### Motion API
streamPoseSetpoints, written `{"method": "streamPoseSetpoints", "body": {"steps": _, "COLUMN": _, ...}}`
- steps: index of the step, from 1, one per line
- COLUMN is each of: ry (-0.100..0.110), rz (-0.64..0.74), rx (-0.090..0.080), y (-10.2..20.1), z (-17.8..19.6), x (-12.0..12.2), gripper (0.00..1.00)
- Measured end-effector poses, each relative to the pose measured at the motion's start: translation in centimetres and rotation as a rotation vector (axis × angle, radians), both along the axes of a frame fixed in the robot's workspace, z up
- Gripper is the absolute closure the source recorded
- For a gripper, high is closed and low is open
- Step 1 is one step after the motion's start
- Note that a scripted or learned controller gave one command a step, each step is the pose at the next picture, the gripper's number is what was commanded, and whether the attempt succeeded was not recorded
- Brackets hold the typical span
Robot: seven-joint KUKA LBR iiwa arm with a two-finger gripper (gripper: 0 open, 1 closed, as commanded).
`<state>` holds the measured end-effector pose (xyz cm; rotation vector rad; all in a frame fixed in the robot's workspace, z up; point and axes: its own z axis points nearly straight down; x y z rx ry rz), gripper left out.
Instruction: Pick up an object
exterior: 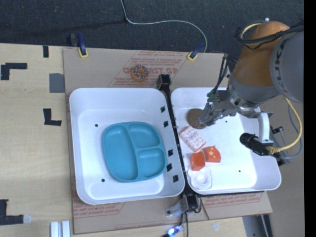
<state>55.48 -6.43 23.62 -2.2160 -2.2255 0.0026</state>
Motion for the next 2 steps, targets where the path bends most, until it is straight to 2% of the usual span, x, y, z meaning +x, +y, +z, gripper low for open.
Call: {"method": "streamPoseSetpoints", "body": {"steps": 2, "ry": 0.000, "rz": -0.001, "rx": 0.000, "y": 9.6, "z": -2.1, "x": 3.8, "gripper": 1.00}}
